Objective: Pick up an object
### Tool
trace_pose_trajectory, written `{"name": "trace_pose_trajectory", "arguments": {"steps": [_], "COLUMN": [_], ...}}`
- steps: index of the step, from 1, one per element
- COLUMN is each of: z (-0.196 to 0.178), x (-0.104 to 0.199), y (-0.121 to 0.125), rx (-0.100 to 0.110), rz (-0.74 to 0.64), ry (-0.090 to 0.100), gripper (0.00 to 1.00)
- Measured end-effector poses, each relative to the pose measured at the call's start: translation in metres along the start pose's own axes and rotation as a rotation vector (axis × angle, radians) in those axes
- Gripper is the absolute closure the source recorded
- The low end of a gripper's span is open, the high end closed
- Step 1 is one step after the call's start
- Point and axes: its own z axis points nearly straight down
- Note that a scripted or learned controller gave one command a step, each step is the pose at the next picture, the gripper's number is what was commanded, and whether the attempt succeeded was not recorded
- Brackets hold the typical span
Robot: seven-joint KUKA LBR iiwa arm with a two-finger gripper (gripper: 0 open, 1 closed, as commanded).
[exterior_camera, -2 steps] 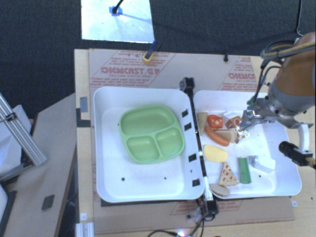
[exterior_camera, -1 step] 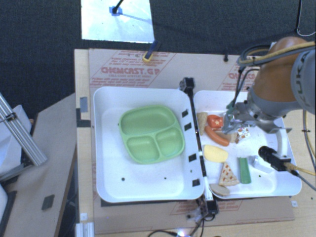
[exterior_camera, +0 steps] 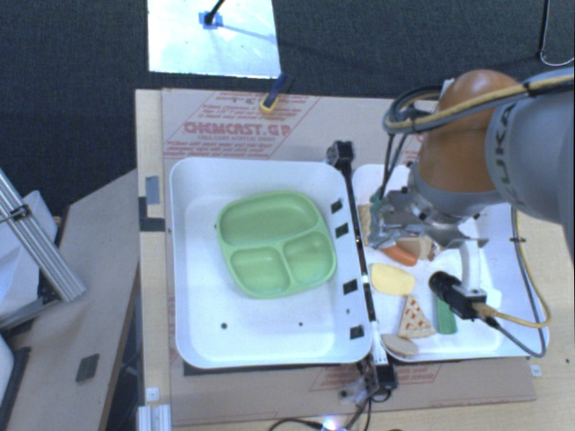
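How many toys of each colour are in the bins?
Green: 2, the green divided plastic tray and a green stick-shaped piece
Yellow: 1, the yellow rounded piece
Orange: 2, the orange carrot-like piece and the orange pizza-like wedge
Tan: 1, the tan oval piece
Total: 6 visible

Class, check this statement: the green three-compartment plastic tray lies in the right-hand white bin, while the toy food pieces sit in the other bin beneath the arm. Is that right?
Not quite. The camera view shows the green three-compartment plastic tray lying in the left-hand white bin, not the right-hand one. The toy food pieces, such as the yellow piece and the triangular pizza slice, do sit in the other bin beneath the arm.
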Motion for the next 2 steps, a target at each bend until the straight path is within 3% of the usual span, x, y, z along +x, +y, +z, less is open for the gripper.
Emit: {"name": "trace_pose_trajectory", "arguments": {"steps": [1,2], "z": [-0.014,-0.018], "x": [0.057,0.046], "y": [-0.012,-0.008], "rx": [-0.001,0.0], "rz": [0.0,0.01], "ry": [0.0,-0.002], "gripper": [1.0,1.0]}}
